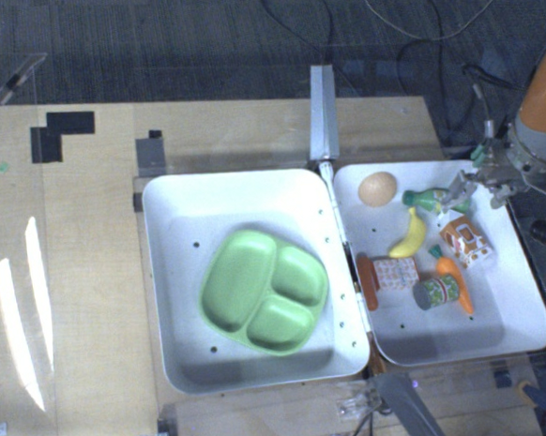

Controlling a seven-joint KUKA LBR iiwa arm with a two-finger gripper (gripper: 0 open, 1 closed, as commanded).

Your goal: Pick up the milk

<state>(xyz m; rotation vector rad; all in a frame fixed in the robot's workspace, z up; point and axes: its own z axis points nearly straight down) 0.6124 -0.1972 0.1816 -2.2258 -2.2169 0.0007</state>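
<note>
Orange-and-white milk carton lies tilted in the right bin, near its right wall, carrot and can just below. Gripper hovers just above it, apart; finger state cannot be told. Green bottle sits beside gripper.

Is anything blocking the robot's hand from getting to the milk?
Nothing visible is. The gripper hangs over the right bin's far right corner, and the milk carton lies just below it. The green bottle sits off to the side, and the carrot beyond the milk.
</note>
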